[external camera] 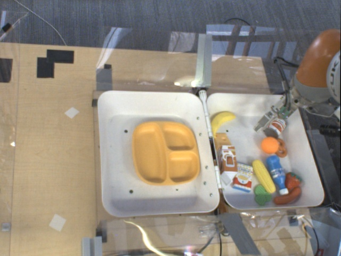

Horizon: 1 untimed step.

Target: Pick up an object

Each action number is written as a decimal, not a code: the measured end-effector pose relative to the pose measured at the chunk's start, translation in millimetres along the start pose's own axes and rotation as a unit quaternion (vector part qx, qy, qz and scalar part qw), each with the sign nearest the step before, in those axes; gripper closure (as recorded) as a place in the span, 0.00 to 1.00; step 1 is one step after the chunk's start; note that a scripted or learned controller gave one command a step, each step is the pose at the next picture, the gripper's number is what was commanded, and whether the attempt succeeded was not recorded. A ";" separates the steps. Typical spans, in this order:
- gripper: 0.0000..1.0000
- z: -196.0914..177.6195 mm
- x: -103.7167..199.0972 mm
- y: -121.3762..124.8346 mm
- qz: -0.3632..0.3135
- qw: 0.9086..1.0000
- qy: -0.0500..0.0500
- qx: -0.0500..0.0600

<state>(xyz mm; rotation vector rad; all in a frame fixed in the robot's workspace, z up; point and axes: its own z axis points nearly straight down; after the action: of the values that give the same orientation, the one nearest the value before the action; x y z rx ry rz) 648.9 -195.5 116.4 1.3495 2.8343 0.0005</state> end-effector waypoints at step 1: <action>0.00 28.1 77.2 8.9 0.172 0.985 -0.002 -0.004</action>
<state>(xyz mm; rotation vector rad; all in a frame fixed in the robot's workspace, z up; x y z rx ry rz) 607.2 -129.9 88.1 1.8122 2.5554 0.0089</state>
